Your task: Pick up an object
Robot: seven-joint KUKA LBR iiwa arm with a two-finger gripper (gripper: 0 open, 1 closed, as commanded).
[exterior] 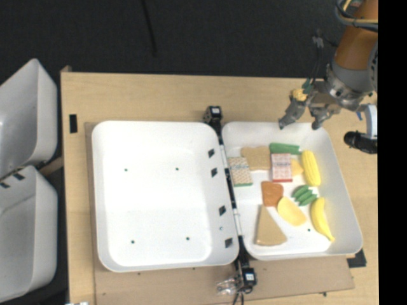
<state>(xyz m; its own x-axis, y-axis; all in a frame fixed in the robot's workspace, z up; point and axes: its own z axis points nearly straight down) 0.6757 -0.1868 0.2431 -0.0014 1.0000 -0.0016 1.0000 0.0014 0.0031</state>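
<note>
The pincer (301,121) hangs over the far edge of the right bin (343,170), its two fingers spread apart with nothing between them. All the objects lie in this bin: a green piece (283,148) at the far side, a corn cob (310,167) just right of it, a red and white packet (281,167) beside a tan slab (255,157), a checked packet (240,171) near the divider, an orange block (271,192), a small green item (304,195), a yellow lump (291,212), a banana (321,218) and a tan wedge (269,228). The left bin (159,192) stands beside it on the wooden surface (191,97)
</note>
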